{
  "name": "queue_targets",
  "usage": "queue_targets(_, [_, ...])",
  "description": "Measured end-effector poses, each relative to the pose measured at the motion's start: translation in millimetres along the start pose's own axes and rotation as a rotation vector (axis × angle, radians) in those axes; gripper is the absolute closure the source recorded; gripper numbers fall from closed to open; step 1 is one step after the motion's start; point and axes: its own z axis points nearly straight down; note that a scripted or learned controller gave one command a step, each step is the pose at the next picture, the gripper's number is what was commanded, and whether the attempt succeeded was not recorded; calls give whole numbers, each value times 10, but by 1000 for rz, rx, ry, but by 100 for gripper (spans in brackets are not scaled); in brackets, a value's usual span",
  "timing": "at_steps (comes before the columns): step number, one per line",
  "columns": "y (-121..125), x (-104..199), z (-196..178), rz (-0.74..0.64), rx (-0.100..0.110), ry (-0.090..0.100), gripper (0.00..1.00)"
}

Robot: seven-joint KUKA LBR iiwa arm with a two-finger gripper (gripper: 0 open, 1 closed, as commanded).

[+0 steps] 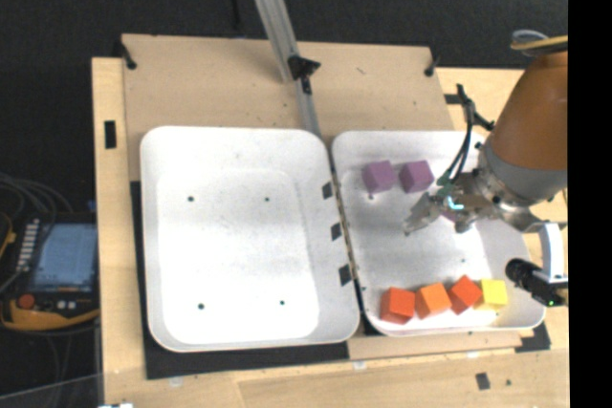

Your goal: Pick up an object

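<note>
Over the right bin (382,205), the gripper (426,213) hangs above bare floor, below 2 purple cubes (397,175) set side by side. Whether it is wide or narrow I cannot tell. Along the near wall, 4 blocks (445,298) form a row running left to right: red, orange, red, yellow. No cube has a long axis.

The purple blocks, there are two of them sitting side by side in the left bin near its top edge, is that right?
Not quite. The camera view shows the two purple blocks side by side near the top edge of the right bin, not the left bin. The gripper is just below them in that same bin.
</note>
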Motion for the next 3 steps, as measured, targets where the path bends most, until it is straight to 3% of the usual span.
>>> queue_targets(1, [9,-5,-24,4,-6,-1,0])
queue_targets(3, [17,-40,851,3,0,-1,0])
